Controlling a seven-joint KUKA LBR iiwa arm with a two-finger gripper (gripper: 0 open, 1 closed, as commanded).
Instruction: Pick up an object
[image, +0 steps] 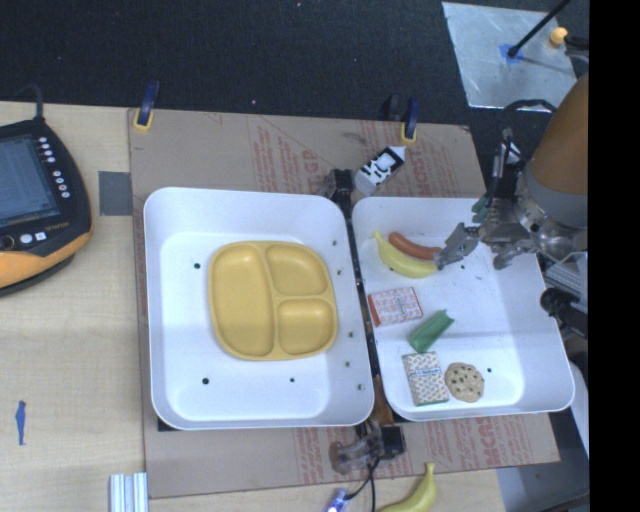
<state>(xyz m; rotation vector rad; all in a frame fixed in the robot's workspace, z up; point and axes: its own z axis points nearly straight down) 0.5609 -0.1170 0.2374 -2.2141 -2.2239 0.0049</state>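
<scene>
While the pincer (478, 247) hangs spread and empty over the right bin (520, 330), the approach step is underway; next it must descend and close on something. Just beside its left fingertip lie the banana (402, 262) and sausage (412, 244). Its arm reaches in from the right, wrist tilted downward.

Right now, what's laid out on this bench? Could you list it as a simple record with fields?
left bin: holds a yellow divided tray
right bin: banana, hot dog, red-patterned card, green piece, small packet, cookie
gripper: open, over the right bin's upper part, beside the banana, holding nothing
outside the bins: a handheld controller at far left, a second banana at the bottom edge
</scene>
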